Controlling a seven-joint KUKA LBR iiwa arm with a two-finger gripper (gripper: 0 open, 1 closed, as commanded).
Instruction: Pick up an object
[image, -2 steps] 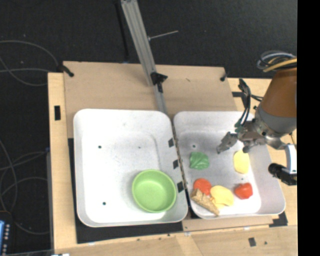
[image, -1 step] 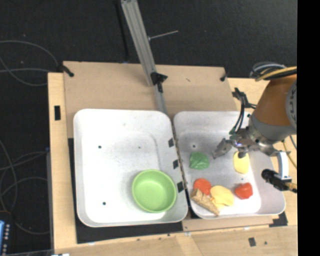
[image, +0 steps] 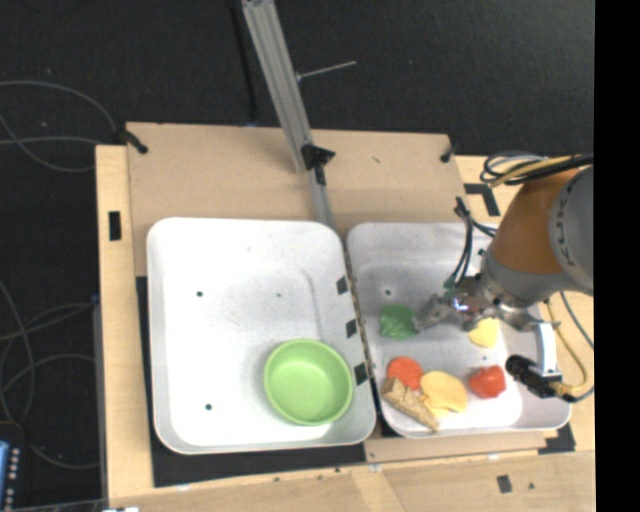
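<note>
Over the right bin (image: 400, 245), the gripper (image: 437, 312) sits low just right of a green block (image: 397, 322), evidently lined up to grasp it. Its grip state cannot be told. Other small objects cluster nearer.

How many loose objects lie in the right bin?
6: a green piece by the gripper, a pale yellow piece, two red pieces, a yellow piece, a tan wedge. The arm may hide more.

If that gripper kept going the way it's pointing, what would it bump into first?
Most likely the small green object: the gripper points leftward at it in the right bin, very close. Depth is hard to judge from above.
</note>
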